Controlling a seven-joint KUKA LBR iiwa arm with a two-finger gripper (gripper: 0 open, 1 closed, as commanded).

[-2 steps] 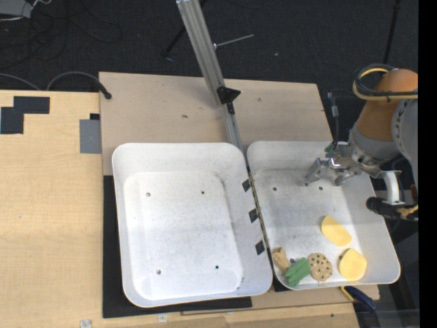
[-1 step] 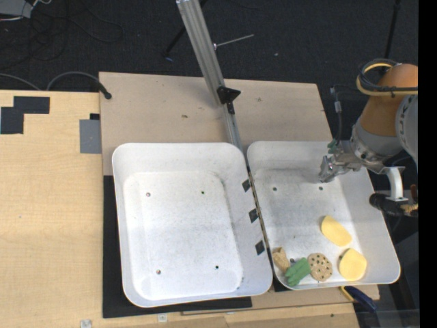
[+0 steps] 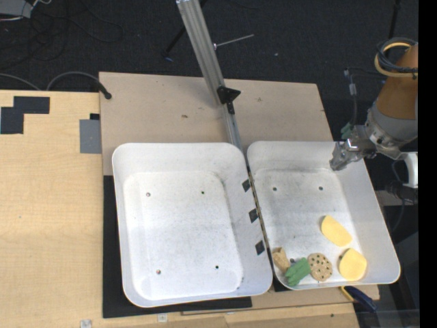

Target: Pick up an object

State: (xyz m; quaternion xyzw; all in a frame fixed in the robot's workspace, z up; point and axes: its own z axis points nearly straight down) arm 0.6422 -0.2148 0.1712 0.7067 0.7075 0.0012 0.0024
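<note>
At the far left lies a pale wood-grain bench top [image 3: 41,203], smooth and blond, with a few dark rectangular cut-outs near its upper edge; beside it a sheet of plain brown board [image 3: 171,108] sits under both bins, matte and a little scuffed. The left bin [image 3: 126,183] is a shallow white tray with rounded corners, its floor speckled grey with wear and dotted by four small holes. A ribbed aluminium rail [image 3: 201,43] slants down from the top toward the seam between the bins, carrying a black bracket; small black clips line that seam. The right bin [image 3: 300,162] has the same dull, scratched white plastic. Its contents crowd the near edge: a crumbly tan chunk [image 3: 280,257], a green lumpy piece [image 3: 298,271] touching it, a round brown cookie [image 3: 319,266] with dark specks, and two smooth yellow ovals, one higher up [image 3: 336,230] and one in the near right corner [image 3: 352,264]. The gripper [image 3: 341,157], dull metal, hangs at the bin's far right rim, well apart from all these pieces, below the orange-banded wrist; it looks small and blurred from here, so I cannot tell whether it is spread or closed.
</note>
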